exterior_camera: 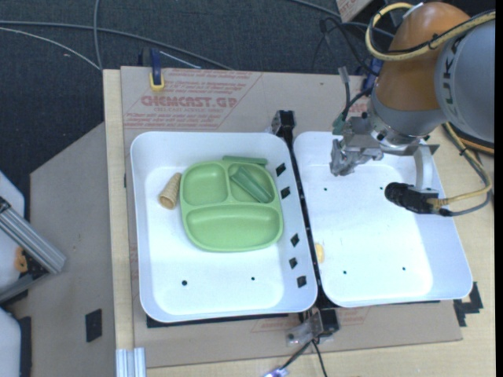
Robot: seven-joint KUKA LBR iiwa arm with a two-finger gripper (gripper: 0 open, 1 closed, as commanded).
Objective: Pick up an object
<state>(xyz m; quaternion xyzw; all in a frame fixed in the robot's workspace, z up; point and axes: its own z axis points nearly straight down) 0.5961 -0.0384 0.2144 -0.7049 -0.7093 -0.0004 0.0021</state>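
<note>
Jaws over right bin; green plate lengthwise left-right, left bin

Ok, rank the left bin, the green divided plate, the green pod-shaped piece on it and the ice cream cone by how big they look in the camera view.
1. Left bin, clearly the largest.
2. Green divided plate, lying inside that bin.
3. Green pod-shaped piece in the plate's upper right compartment.
4. Ice cream cone, beside the plate's left edge.
The last two look close in size, so that order is unsure.

Two bins, one green plate, one cone.
</note>
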